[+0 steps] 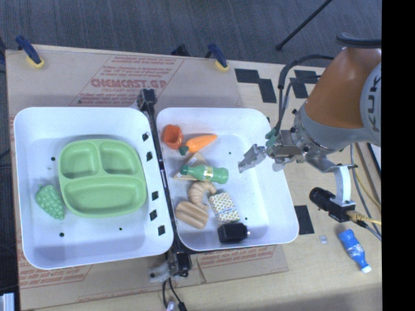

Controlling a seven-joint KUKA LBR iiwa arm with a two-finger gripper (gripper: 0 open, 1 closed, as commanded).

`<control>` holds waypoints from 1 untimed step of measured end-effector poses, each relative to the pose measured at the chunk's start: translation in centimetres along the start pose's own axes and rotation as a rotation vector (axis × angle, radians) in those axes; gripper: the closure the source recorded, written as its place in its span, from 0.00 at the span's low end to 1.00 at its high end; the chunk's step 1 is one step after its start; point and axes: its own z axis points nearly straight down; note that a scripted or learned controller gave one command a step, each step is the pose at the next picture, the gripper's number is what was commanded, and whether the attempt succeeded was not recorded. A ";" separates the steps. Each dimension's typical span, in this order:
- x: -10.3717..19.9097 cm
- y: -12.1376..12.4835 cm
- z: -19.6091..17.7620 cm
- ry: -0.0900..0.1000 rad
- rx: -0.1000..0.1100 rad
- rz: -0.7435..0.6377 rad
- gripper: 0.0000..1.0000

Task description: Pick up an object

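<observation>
Two bins: you have the left bin (26, 193) and the right bin (275, 193) side by side on the bench, meeting at a black hinge strip down the middle.
Arm: it reaches in from your right, grey with an orange section, and its wrist sits over the right bin's right wall.
Gripper: the gripper (249, 161) hangs above the bare right part of the right bin; its fingers look slightly spread with nothing between them, and it touches none of the objects.
Objects to pick: all lie in the left half of the right bin, well left of the gripper.
Orange cup (172, 135): near the top, beside the hinge strip.
Carrot (198, 142): just right of the cup, lying at a slant.
Green bottle (206, 172): on its side below the carrot.
Tan bread shapes (194, 206): below the bottle, bunched together.
Patterned block (224, 206): just beside the bread shapes on their right.
Black block (233, 232): near the front wall, below the patterned block.
Left bin contents: you see a green divided tray (102, 177) in the middle and a bumpy green piece (49, 201) touching its left edge.
Bench: a blue item (353, 248) lies outside the bins at your lower right.
</observation>
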 end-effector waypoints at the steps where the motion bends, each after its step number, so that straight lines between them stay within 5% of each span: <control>1: 4.8 2.4 17.4 0.000 -0.001 -0.011 0.00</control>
